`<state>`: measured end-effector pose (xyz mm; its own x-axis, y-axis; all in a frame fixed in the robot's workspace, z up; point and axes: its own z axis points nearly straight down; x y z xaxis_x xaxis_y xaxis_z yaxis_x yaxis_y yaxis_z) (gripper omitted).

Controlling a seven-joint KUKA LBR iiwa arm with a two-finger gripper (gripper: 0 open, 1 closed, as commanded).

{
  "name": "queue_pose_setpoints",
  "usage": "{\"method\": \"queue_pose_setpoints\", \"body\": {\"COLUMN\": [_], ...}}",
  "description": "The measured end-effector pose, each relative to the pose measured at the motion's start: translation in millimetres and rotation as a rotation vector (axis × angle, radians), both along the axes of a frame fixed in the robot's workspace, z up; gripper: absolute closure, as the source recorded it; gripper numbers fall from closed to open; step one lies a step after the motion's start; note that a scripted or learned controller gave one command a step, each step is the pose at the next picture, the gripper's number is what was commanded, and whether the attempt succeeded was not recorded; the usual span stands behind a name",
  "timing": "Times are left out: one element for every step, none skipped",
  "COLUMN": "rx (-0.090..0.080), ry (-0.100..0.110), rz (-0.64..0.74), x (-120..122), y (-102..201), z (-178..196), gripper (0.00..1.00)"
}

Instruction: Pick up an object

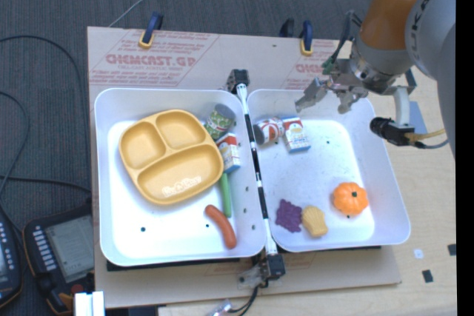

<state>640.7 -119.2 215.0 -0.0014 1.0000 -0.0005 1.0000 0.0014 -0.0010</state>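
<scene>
While poised over right bin's (385, 181) far rim | jaws (326, 97) spread, pinching nothing | below-left of jaws: small carton (297, 135) beside can (267, 132) | well below jaws: orange pumpkin (349, 198), purple piece (289, 214), yellow piece (314, 220) | far left of jaws: left bin's (104, 181) divided plate (172, 156).

Plate (172, 156) in left bin (104, 181), pumpkin (349, 198) in right bin (385, 181).

Open floor mid right bin (385, 181), between carton (297, 135) at back and pumpkin (349, 199) in front.
</scene>
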Motion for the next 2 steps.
{"method": "queue_pose_setpoints", "body": {"rx": [-0.002, -0.003], "ry": [-0.007, -0.019], "rz": [-0.001, -0.002], "x": [-19, -86], "y": [-43, -37], "z": [-118, -123], "gripper": [0.0, 0.0]}}
